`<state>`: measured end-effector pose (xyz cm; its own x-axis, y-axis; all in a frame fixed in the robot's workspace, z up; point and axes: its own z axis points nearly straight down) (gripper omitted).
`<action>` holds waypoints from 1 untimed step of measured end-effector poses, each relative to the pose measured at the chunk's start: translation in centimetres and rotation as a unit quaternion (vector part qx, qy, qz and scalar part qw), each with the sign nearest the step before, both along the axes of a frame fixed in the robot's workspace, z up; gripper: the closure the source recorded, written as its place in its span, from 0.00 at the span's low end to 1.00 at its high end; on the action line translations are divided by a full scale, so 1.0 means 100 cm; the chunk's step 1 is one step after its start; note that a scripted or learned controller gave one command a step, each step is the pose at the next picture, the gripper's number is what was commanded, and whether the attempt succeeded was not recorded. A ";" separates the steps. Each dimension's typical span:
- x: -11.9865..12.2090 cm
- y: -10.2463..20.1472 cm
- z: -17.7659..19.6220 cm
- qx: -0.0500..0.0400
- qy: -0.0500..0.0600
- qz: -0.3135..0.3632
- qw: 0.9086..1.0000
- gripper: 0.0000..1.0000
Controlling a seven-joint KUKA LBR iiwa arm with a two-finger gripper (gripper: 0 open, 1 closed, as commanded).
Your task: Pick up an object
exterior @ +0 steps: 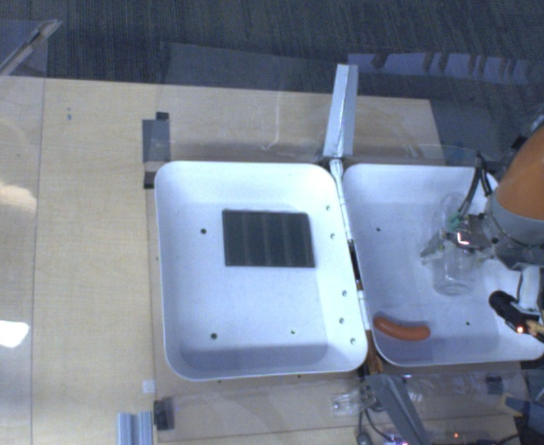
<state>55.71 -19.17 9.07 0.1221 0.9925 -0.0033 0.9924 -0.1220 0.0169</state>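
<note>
Reaching in over the right edge of the right bin [392, 202], with the gripper [461, 240] hanging just above a clear plastic cup [455, 274] in the right half of that bin. Lying well apart from both, near the front left corner of the same bin and just beside its front wall: an orange-red sausage-shaped object [402, 328].

Risking a knock rather than a grasp by coming down off-centre on so light a cup, tipping it or pushing it toward the bin's right wall. Risking a slip too, by closing on smooth curved plastic and squeezing it out sideways. Risking a crush by pressing too hard on a thin wall. Risking, lastly, a close on nothing at all by misjudging the edges of a see-through thing against the white floor.

Possibly touching the cup's rim already, though not showing clearly enough through the glare and clear plastic to be sure. Not telling whether spread or pressed together either, blurring into the cup, so claiming nothing as held.

Leaving aside the left bin [188, 248], carrying a dark ribbed rectangle [268, 238] near its middle.
</note>
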 end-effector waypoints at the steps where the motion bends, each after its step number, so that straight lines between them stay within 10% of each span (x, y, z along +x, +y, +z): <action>1: -0.011 0.006 0.000 -0.001 0.000 0.060 0.998 0.00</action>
<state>54.66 -18.53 9.11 0.0033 1.0000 -0.0044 0.9999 -0.0032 0.0168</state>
